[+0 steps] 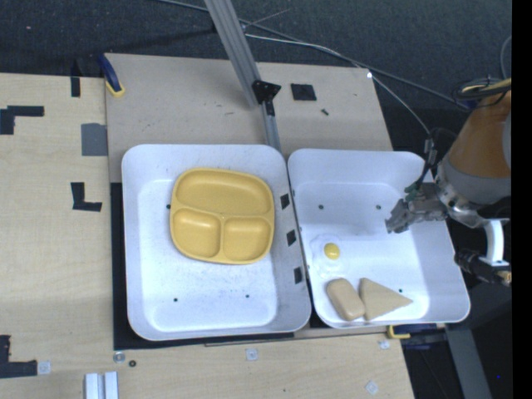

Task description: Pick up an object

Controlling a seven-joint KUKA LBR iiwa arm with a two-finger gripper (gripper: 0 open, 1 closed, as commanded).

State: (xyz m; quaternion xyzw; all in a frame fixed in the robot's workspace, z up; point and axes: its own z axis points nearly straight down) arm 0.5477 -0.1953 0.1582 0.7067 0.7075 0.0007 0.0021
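The right bin (357,169) holds a small yellow round piece (332,251), a tan bread-roll shape (343,298) and a tan wedge (383,297) near its front edge. My gripper (401,219) hangs low over the right part of this bin, to the right of and slightly above the yellow piece, apart from all three objects. Nothing shows between its fingers. The left bin (145,248) holds a yellow divided plate (222,214) lying flat in its upper half.
A grey metal pole (237,44) slants down from the top to the gap between the bins. Cables (391,86) run across the dark floor behind the bench. A blue and yellow clamp (110,75) sits at the bench's back left corner.
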